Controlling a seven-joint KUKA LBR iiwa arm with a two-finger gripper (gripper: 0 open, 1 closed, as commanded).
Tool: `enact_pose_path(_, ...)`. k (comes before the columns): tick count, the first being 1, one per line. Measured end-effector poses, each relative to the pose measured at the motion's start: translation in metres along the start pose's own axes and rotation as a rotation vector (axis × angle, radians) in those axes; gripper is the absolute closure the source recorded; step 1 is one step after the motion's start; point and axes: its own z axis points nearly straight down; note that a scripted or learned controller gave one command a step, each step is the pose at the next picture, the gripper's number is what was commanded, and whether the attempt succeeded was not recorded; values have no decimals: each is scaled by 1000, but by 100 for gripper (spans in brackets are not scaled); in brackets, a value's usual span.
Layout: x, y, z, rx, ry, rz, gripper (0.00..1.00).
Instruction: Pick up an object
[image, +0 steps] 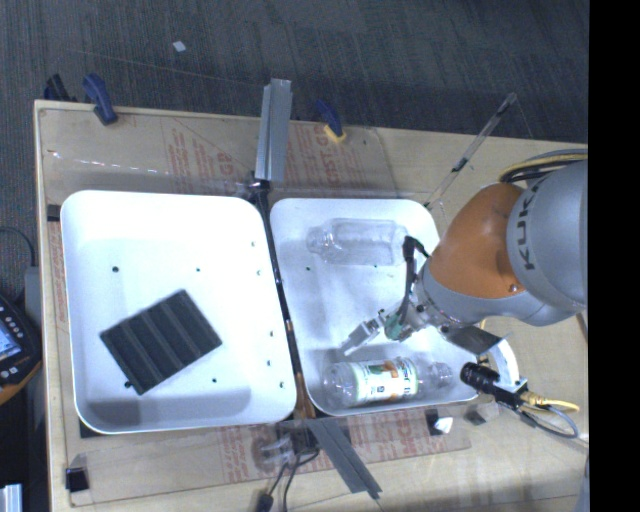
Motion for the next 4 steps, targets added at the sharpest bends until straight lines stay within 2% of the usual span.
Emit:
enact_pose_path(1, 10, -12, -75, 1, 0, 77, 0)
enact_pose_path(2, -2, -18, -37, 4, 4, 2, 0)
enact_pose_path(3, 50, 6, 35, -3, -1, -64, 0)
enact_pose_path(4, 0, 44, 34, 3, 2, 116, 0)
